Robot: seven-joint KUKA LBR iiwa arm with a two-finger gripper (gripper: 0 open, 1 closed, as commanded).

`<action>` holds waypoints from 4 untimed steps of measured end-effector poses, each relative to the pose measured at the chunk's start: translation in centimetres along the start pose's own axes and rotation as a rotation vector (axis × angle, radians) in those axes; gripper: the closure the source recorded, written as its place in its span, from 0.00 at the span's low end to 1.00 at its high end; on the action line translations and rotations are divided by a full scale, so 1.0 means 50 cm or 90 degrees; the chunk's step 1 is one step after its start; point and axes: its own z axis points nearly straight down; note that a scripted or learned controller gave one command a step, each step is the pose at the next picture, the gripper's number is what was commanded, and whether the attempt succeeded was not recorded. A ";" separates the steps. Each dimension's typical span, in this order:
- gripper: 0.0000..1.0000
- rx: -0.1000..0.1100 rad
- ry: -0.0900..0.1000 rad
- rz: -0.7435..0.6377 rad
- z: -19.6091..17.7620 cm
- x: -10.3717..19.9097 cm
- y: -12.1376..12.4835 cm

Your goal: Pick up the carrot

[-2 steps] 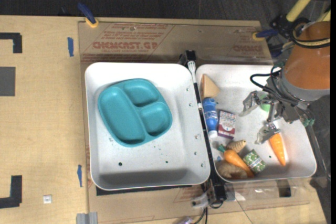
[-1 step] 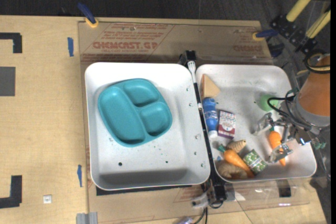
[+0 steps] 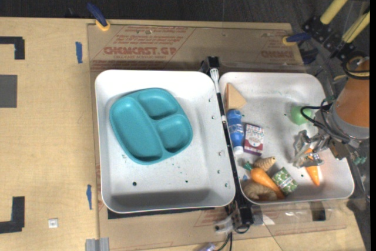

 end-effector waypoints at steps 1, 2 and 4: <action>1.00 -0.002 0.001 0.035 -0.123 -0.100 0.111; 0.00 -0.002 0.005 0.039 -0.118 -0.093 0.106; 0.00 -0.001 0.002 0.049 0.029 0.049 -0.045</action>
